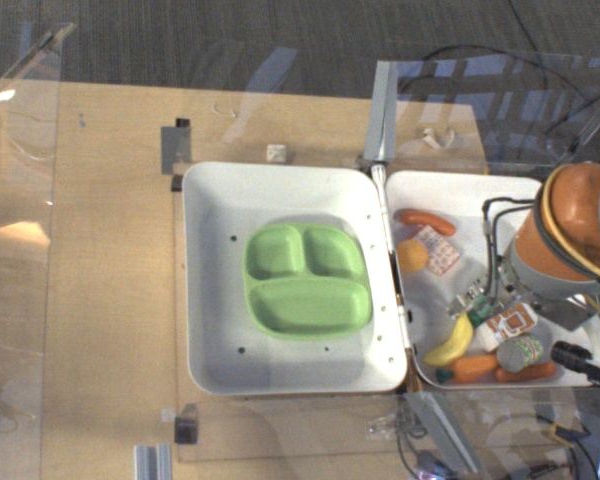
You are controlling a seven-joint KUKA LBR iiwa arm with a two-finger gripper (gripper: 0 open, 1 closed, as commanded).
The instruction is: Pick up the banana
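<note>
The yellow banana (452,342) lies curved near the front left corner of the right bin (458,183). My gripper (477,296) hangs just above and behind the banana's upper tip, under the grey wrist with the orange band (577,220). Nothing of the banana is seen inside the gripper. The arm covers the right part of this bin.
Around the banana lie an orange carrot (474,369), a small can (520,353), a white and orange box (511,322), a red sausage (425,220), a yellow-orange ball (412,256) and a patterned packet (442,257). The left bin (208,268) holds a green divided plate (306,280).
</note>
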